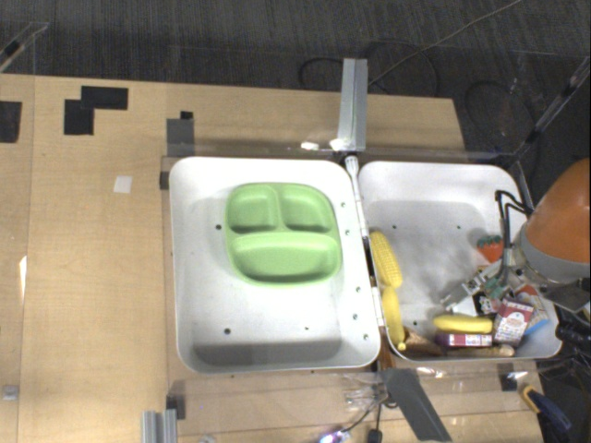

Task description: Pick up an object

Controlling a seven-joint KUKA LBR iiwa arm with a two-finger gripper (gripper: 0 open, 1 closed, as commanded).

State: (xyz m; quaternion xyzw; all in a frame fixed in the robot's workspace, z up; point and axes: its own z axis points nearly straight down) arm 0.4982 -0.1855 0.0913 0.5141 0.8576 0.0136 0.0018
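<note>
Banana [462, 323] as likeliest target, lying flat near the front wall of the right bin [434, 187], just below the gripper [486, 286].

From the left: left bin [199, 275] with one green tray [282, 232] flat in the middle, three compartments, well apart from the arm; hard up against the divider, on the right bin's side, two corn cobs [385, 257] end to end; then the front-right corner clutter, with banana touching a dark packet [466, 341] below it and a red-and-white box [513, 321] just to its right; a small red-orange item [490, 245] farther back, near the arm [563, 220]; gripper low over this heap, whether spread or closed impossible to tell from this slant.

Risks, as judgement: with things packed so tight, easy to pinch two at once or wedge against the box instead of the banana; smooth curved peel likely to slip out sideways under a squeeze; bin wall close by, so little room for the approach and some chance of scraping it; a nudge likely to push the heap deeper into the corner.

Count: two bins; one tray; two cobs; one banana; one packet; one box; one red-orange item; other scraps in the corner too small to name.
</note>
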